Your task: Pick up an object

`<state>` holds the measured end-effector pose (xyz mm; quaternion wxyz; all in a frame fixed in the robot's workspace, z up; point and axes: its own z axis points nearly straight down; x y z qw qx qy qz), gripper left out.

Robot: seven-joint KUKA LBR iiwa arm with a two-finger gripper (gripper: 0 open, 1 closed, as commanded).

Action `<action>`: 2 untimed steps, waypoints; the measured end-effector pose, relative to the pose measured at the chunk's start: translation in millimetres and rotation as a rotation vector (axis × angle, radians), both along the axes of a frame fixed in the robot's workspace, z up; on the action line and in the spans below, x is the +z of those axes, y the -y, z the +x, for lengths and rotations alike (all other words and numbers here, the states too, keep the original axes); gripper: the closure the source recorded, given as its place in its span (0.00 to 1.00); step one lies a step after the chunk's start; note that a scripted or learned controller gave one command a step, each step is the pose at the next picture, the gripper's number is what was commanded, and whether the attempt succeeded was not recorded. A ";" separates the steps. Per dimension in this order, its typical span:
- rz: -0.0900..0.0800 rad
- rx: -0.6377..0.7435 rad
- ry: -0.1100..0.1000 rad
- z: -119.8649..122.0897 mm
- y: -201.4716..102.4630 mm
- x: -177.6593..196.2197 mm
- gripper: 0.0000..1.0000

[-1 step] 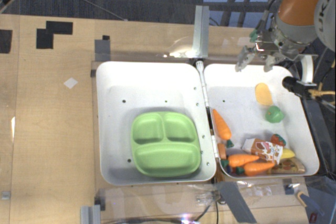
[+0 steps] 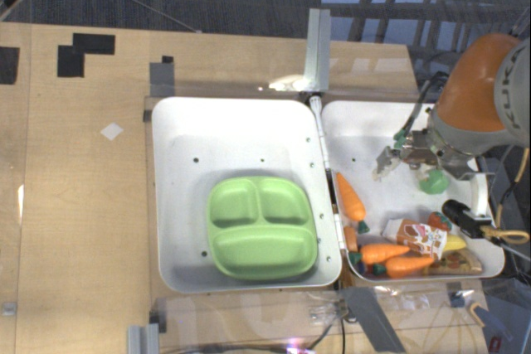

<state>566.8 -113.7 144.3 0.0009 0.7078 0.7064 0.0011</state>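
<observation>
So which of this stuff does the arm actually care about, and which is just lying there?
Part of the job:
- hand, over the right bin
- carrots, pickable
- snack packet
- small green thing near the hand

Just lying about:
- green divided plate in the left bin
- black patches on the bench

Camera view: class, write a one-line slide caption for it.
Arm's pincer hovers in the right bin near toy carrots; green tray fills the left bin.

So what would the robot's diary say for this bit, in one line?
gripper: over right bin, nothing seen held | carrots: in right bin | green tray: in left bin
</observation>
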 end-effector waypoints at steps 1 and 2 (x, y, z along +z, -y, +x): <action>-0.001 -0.099 0.004 5.1 63.7 10.9 0.00; -0.003 -0.017 0.007 73.3 83.3 -55.7 0.00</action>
